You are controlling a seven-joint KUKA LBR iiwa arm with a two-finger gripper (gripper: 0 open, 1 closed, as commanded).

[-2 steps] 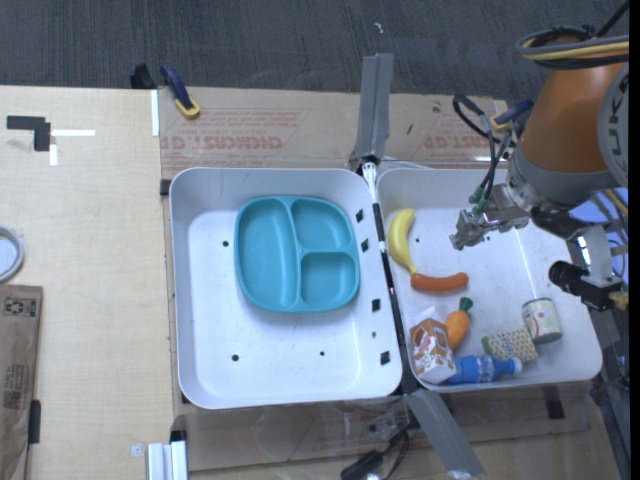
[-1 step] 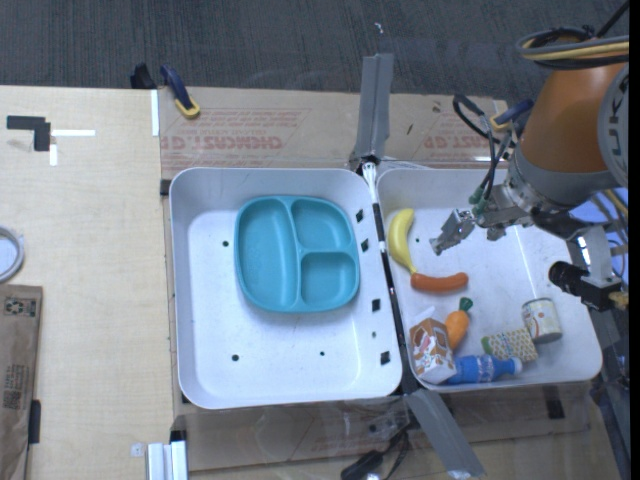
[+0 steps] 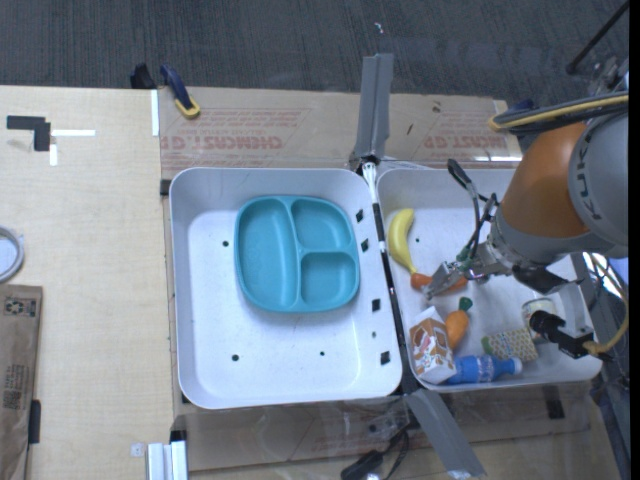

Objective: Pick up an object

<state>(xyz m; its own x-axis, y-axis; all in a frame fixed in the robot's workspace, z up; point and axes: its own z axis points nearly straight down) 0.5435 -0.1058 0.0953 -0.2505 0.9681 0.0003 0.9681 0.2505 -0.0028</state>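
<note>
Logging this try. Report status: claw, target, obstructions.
Claw low in right bin, over an orange piece. Grasp unconfirmed. Banana close on its left, carrot just below.

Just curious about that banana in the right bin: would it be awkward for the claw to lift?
The banana looks smooth and curved, so it might slip or pivot when pinched. Lying flat on the bin floor, it probably won't roll far if nudged.

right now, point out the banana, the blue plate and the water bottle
banana (image 3: 400,238): camera view, middle of the yellow curve.
blue plate (image 3: 268,253): camera view, floor of the large left compartment.
water bottle (image 3: 482,369): camera view, middle of the clear body, lying flat.
</note>
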